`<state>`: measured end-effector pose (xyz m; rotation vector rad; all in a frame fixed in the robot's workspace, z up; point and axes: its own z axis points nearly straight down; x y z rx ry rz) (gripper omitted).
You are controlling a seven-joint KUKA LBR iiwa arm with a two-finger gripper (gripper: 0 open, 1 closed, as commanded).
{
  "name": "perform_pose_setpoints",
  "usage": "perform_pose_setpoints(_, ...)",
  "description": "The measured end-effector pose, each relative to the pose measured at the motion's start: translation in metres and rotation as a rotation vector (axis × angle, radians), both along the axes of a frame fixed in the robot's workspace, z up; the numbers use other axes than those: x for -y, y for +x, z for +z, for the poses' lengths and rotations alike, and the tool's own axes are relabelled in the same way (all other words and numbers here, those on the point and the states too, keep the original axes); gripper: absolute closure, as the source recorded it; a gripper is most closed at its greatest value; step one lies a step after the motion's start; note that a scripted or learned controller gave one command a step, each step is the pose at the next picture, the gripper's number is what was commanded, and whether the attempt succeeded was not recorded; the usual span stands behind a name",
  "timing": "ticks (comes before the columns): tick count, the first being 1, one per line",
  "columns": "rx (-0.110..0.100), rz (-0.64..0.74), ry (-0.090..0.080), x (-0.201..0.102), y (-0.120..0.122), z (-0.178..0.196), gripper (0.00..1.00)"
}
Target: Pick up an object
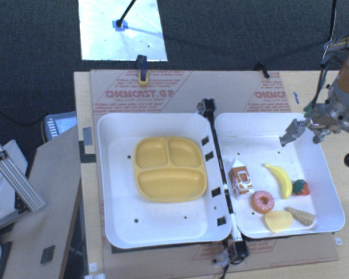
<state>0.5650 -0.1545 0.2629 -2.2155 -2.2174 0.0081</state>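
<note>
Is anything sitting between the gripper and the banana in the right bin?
Nothing visible does. The gripper hangs over bare white floor of the right bin, and the banana lies below it in the view, with no object between.

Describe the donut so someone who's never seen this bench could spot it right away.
Look in the right-hand white bin, the one with the toy food, not the one with the yellow divided plate. Near its front edge, beside the small milk carton, lies the donut. It is the one pink ring with a hole; its neighbours are solid.

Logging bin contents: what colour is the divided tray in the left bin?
Yellow; the divided tray shows plainly in the camera view.
</note>
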Motion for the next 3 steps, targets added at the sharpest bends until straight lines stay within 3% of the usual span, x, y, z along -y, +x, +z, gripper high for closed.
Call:
perform_pose_setpoints(1, 0.010, 0.002, -0.002, 0.000, 0.002, 0.006, 0.00)
perform_pose_setpoints(3, 0.005, 0.000, 0.000, -0.002, -0.012, -0.110, 0.00)
